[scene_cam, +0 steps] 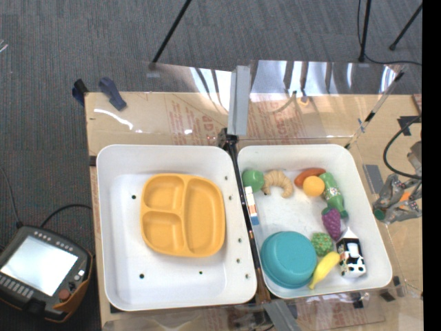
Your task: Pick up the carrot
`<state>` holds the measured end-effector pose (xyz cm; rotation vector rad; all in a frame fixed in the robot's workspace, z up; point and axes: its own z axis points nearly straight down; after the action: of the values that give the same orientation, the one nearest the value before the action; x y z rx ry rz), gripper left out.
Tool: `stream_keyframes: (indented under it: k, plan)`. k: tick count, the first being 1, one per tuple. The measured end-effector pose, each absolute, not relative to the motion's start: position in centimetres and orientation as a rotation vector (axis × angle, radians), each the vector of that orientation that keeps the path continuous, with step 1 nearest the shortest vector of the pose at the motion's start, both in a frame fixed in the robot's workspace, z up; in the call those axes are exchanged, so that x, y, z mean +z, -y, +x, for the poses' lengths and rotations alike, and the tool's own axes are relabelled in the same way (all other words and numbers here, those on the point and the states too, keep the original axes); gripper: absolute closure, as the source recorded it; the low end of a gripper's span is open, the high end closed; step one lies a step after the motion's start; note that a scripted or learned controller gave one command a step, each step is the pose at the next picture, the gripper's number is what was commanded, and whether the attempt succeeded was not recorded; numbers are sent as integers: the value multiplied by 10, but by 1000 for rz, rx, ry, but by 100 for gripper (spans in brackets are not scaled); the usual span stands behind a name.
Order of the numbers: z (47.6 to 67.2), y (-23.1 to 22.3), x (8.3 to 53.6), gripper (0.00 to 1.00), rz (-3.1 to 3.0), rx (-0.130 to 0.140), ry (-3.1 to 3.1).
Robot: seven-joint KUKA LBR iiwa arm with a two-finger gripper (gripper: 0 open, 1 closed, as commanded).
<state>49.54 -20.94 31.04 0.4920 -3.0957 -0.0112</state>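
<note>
Two white bins are seen side by side on the worktop (103, 126). In the left bin (114, 185) one yellow tray (183, 214) is laid. In the right bin (358, 185) one pear (252, 178), one croissant (278, 181), one blue bowl (289, 258), one broccoli (321, 243), one banana (322, 270), one orange (313, 185), one bunch of grapes (332, 221) and one toy cow (351, 261) are kept. The carrot (308, 174) is found near the back edge, touching the orange. It is probably a light, hard, smooth toy, best gripped across its middle. The claw's state cannot be told.
</note>
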Motion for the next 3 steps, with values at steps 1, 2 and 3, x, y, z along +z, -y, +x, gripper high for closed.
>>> stream_keyframes:
  k: [1, 2, 3]
  plan:
    - [490, 180, 245, 100, 173, -6, 3133]
    - [490, 180, 246, 0, 175, -3, 3137]
    - [521, 159, 110, 0, -166, 23, 3151]
